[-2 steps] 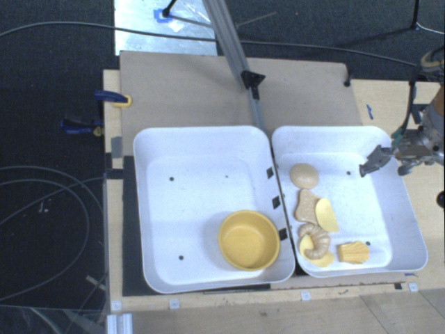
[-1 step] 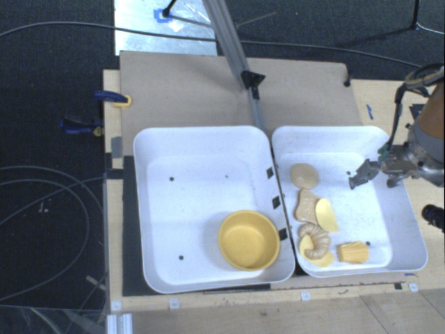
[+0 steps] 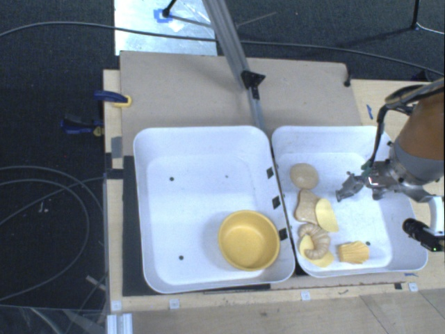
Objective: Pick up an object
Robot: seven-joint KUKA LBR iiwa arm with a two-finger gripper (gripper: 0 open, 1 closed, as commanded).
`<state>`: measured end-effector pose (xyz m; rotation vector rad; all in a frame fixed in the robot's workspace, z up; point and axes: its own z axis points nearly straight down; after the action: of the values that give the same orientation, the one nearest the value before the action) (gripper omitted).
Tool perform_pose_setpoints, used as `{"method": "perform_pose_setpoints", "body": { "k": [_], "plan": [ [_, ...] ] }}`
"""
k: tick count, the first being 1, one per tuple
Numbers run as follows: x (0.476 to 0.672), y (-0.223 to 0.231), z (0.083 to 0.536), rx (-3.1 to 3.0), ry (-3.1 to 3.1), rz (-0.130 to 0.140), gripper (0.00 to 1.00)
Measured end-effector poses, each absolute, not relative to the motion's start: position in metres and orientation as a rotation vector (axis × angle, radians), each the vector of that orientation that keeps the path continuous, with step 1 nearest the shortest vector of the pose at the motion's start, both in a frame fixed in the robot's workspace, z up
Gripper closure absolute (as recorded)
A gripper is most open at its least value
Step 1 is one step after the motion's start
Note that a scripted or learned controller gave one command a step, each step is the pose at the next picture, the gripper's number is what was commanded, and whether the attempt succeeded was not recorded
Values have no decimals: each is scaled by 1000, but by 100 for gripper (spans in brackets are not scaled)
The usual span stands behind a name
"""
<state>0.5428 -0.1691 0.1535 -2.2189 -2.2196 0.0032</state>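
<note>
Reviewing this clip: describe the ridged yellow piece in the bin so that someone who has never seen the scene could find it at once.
Take the right bin, the one of the two white bins nearest the gripper. Go to its near right corner, past the cluster of tan pieces. The ridged yellow piece lies there alone, a small blocky wedge with grooves across its top, unlike the smooth yellow slice and the curled tan piece beside it.

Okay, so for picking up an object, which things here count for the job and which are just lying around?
For the job:
- gripper, over the right bin
- round beige piece
- tan flat piece
- yellow slice
- curled beige piece
- ridged yellow piece
- yellow bowl, in the left bin

Lying about:
- blue clamps
- floor cables
- tripod leg
</note>
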Motion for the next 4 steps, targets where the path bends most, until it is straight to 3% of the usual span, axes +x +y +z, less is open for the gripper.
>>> {"method": "perform_pose_setpoints", "body": {
  "k": [1,2,3,4],
  "plan": [
    [537,-168,110,-2220,-2220,2,0],
    [539,-168,123,-2225,-2224,-2,100],
    [545,-169,187,-2221,-2232,-6,100],
    [547,-169,203,-2218,-2229,-3,100]
  ]
}}
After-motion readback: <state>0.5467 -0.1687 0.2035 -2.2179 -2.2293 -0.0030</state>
